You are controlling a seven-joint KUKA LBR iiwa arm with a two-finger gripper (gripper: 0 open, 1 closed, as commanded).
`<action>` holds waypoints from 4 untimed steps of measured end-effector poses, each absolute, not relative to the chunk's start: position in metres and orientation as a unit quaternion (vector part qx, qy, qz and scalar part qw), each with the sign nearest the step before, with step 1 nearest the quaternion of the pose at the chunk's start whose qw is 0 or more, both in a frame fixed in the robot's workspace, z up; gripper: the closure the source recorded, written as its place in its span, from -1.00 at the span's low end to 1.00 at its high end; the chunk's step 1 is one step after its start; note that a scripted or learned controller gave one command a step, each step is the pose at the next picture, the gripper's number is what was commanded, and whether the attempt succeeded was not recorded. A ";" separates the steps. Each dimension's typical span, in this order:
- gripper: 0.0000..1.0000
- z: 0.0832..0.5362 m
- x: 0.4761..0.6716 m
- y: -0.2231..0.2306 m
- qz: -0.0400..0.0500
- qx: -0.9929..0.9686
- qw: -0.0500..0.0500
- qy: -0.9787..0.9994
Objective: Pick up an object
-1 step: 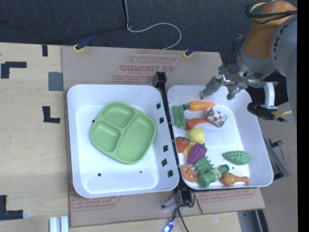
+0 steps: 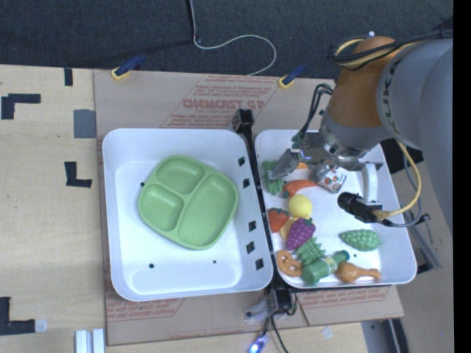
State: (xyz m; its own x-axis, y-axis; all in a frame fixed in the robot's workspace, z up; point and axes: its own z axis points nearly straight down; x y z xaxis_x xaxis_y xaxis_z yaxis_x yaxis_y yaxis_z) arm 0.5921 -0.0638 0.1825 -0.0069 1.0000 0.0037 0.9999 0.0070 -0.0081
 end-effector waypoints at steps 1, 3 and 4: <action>-1.00 0.184 0.543 -0.003 0.001 -0.705 0.003 -0.709; -1.00 0.396 0.622 0.087 -0.007 -0.704 -0.005 -0.710; -1.00 0.183 0.583 0.129 0.008 -0.706 0.006 -0.709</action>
